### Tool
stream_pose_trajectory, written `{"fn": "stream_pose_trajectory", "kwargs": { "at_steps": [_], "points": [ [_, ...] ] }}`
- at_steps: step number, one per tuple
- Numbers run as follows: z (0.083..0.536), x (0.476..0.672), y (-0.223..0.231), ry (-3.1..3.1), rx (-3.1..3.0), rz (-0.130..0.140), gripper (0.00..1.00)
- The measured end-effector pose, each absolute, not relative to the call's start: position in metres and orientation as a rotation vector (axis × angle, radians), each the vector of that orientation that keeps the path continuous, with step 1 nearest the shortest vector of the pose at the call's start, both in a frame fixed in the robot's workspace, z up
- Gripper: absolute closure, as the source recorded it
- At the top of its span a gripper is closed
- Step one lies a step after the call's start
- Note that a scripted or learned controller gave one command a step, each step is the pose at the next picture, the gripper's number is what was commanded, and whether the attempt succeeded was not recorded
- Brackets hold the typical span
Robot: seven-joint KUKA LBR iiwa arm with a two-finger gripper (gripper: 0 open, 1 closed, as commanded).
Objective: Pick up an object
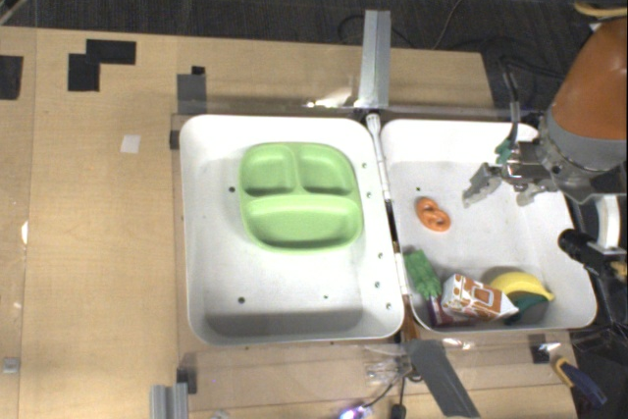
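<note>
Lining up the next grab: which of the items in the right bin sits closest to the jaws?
The orange pretzel, lying alone mid-bin, just left of and below the gripper. The green toy, carton and banana cluster along the bin's near edge.

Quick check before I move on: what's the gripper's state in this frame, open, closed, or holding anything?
Gripper: open, with nothing between its fingers; it hangs over the right bin, up and to the right of the orange pretzel.
</note>
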State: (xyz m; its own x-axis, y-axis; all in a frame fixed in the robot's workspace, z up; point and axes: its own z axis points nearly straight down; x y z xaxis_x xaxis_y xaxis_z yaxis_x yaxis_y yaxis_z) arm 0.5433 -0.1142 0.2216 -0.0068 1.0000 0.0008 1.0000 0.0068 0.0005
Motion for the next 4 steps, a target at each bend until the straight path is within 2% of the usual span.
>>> {"fn": "stream_pose_trajectory", "kwargs": {
  "at_steps": [1, 2, 3, 4],
  "points": [
    [0.164, 0.554, -0.122, -2.144, -2.295, 0.0, 0.0],
    [0.091, 0.587, -0.088, -2.224, -2.234, -0.013, 0.0],
    [0.102, 0.59, -0.084, -2.227, -2.231, -0.027, 1.0],
    [0.216, 0.589, -0.003, -2.149, -2.293, -0.002, 1.0]
  ]
}}
